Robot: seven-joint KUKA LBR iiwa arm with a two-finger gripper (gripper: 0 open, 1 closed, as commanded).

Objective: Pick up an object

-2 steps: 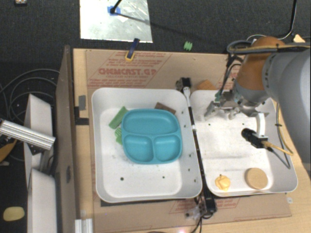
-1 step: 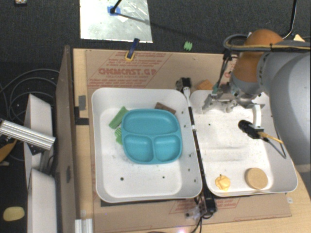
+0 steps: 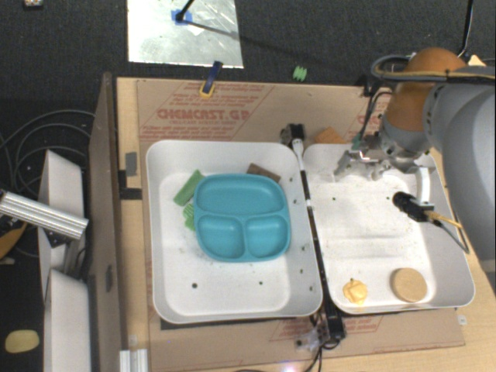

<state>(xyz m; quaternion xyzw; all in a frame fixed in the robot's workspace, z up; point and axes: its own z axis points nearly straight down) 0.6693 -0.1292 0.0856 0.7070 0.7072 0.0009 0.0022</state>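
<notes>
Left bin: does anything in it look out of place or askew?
Mildly. The blue plate lies over the green pieces at its left edge and a brown piece at its far right corner, hiding part of each. Nothing looks spilled or broken.

The left bin (image 3: 167,285) and the right bin (image 3: 372,231) were both plain white. The left one carried a sky-blue divided plate (image 3: 240,215), with pale green strips (image 3: 188,186) at the plate's ten o'clock and a dark brown piece (image 3: 263,171) at its one o'clock. A small yellow lump (image 3: 355,291) showed at the right bin's six o'clock and a tan round disc (image 3: 408,284) at its five o'clock. The surface (image 3: 256,103) was tan cardboard printed with faded red lettering (image 3: 203,115), and the arm (image 3: 457,122) was grey with an orange band (image 3: 422,91).
</notes>
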